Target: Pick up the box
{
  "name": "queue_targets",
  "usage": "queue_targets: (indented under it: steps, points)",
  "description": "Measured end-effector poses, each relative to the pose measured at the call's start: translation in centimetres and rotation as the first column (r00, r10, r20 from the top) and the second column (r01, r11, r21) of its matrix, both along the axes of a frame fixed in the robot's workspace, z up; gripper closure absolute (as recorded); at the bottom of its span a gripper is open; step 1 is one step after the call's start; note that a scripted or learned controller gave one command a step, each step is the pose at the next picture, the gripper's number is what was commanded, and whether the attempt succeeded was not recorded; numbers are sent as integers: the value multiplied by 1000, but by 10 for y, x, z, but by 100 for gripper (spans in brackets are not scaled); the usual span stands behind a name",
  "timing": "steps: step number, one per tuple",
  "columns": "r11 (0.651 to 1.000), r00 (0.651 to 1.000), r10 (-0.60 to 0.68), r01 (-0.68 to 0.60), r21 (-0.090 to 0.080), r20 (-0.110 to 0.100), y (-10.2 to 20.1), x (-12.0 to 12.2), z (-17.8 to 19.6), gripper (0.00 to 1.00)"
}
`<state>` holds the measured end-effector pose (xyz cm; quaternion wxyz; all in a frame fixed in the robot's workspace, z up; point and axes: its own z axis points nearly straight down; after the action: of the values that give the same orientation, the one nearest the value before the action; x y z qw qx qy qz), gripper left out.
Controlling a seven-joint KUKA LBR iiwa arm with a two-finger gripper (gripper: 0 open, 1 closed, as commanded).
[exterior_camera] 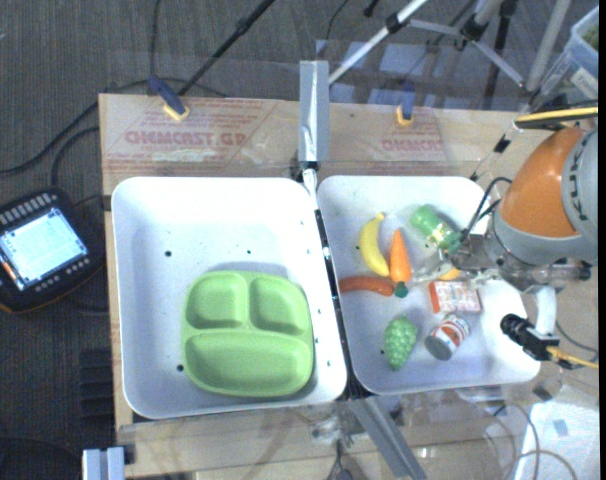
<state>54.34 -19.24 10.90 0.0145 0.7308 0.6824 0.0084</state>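
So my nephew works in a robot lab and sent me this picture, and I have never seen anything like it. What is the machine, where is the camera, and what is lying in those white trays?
A single camera looks down at a slant on a bench. The grey and orange robot arm reaches in from the right, over the right bin.

That bin holds toy food: a banana, a carrot, a red pepper, a green bunch of grapes, a can and a small orange and white box, which the arm should pick up. The left bin holds a green divided plate.

I cannot tell that anything is held.
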Motion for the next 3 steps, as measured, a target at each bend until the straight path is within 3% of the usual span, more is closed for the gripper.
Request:
queue_targets:
  steps: [1,2,3]
  points:
    - [998,998,57,-57,-9,11,1,-17,-8,0]
    - [1000,1000,5,-5,-7,13,4,-23,-8,0]
    - [1000,1000,5,-5,-4,12,4,-22,2,100]
